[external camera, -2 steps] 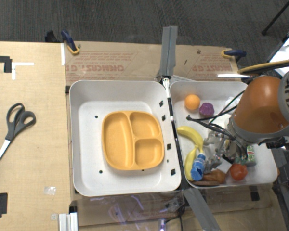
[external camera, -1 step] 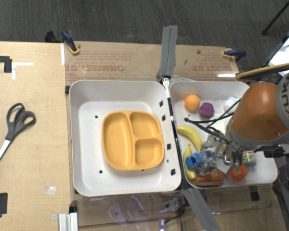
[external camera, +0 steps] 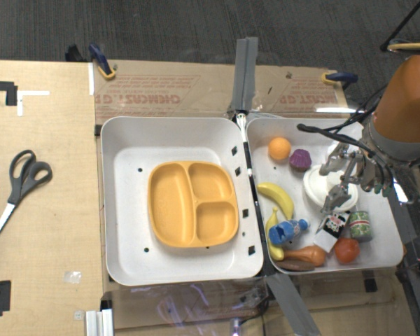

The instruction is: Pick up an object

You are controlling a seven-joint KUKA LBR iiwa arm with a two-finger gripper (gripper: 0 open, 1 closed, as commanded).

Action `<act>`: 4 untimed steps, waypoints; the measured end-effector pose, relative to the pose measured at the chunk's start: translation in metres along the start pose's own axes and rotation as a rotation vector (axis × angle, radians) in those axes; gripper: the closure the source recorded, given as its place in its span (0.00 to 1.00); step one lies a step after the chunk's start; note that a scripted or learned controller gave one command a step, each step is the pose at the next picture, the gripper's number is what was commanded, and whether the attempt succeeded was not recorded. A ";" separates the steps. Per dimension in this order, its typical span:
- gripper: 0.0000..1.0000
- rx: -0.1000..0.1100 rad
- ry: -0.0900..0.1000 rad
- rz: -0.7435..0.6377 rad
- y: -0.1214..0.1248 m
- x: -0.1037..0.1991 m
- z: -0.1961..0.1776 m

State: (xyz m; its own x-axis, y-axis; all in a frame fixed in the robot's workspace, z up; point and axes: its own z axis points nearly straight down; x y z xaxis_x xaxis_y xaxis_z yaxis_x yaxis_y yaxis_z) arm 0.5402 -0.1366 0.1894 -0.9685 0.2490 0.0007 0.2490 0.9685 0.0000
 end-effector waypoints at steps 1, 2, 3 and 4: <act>0.00 -0.001 -0.012 0.071 -0.040 -0.022 0.093; 0.00 -0.008 -0.015 0.178 -0.047 -0.014 0.093; 0.00 -0.004 -0.019 0.306 -0.013 0.033 0.093; 0.00 0.001 -0.001 0.468 -0.059 -0.045 0.019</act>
